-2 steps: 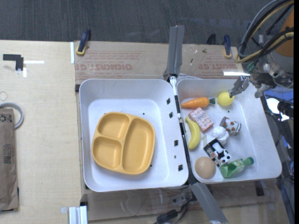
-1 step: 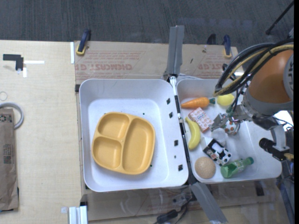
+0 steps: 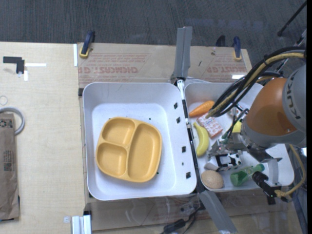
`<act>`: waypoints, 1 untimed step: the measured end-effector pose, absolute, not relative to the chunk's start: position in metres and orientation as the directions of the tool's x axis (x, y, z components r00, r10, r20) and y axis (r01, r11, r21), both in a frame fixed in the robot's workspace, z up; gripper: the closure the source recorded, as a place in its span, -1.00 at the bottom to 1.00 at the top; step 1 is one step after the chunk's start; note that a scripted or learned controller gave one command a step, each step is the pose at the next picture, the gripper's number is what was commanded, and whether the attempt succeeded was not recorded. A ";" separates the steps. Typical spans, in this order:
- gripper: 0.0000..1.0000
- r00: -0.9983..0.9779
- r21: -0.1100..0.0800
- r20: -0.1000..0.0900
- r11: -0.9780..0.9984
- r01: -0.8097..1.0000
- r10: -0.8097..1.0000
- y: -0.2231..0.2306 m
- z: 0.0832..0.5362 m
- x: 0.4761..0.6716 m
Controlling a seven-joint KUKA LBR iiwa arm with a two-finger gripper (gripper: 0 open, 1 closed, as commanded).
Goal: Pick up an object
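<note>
The right bin (image 3: 195, 89) holds several objects. An orange carrot (image 3: 201, 108) lies at its far left, with a yellow banana (image 3: 201, 138) just below it. Beside them is a red and white packet (image 3: 212, 126). A beige egg-shaped object (image 3: 211, 179) rests at the near left corner, and a green bottle (image 3: 245, 175) lies to its right. My gripper (image 3: 225, 156) is low inside this bin, between the banana and the green bottle, just above the beige object. The arm's orange band (image 3: 270, 113) covers the right part of the bin.
The left bin (image 3: 92, 130) carries a yellow divided plate (image 3: 129, 149) at its middle. A grey divider (image 3: 183, 52) stands between the bins at the back. A brown paper bag (image 3: 7, 165) lies on the bench at far left. Black cables (image 3: 243, 89) arc over the right bin.
</note>
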State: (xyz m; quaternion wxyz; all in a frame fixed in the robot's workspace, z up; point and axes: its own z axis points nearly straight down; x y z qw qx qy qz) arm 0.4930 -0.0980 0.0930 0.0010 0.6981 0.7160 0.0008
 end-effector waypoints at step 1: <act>-1.00 0.093 -0.003 -0.002 -0.093 0.996 0.996 -0.092 0.191 0.512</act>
